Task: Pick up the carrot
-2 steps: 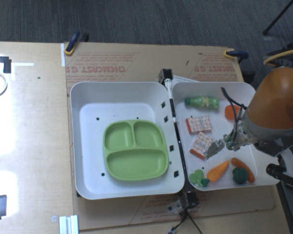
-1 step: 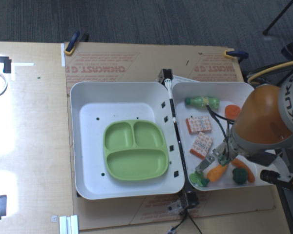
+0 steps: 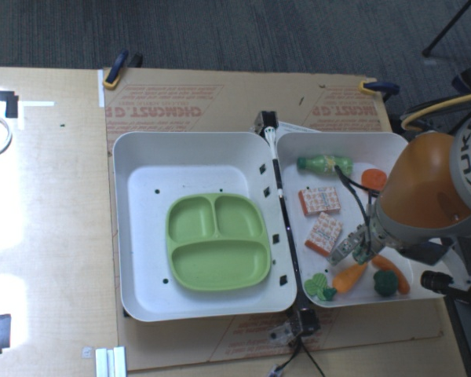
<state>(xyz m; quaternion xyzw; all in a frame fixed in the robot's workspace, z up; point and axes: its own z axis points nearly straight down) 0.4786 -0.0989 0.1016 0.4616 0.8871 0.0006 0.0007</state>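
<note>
The carrot [image 3: 348, 277] lies unlifted at the right bin's [image 3: 345, 143] six o'clock edge, the gripper [image 3: 355, 248] poised just above its one o'clock end, whether open or closed I cannot tell; grasping and lifting remain.

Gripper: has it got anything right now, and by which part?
Cannot be told. The gripper sits low in the right bin, just above the carrot, but nothing visibly sits in it.

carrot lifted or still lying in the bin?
Lying in the right bin: carrot flat on its floor, gripper just above it.
</note>
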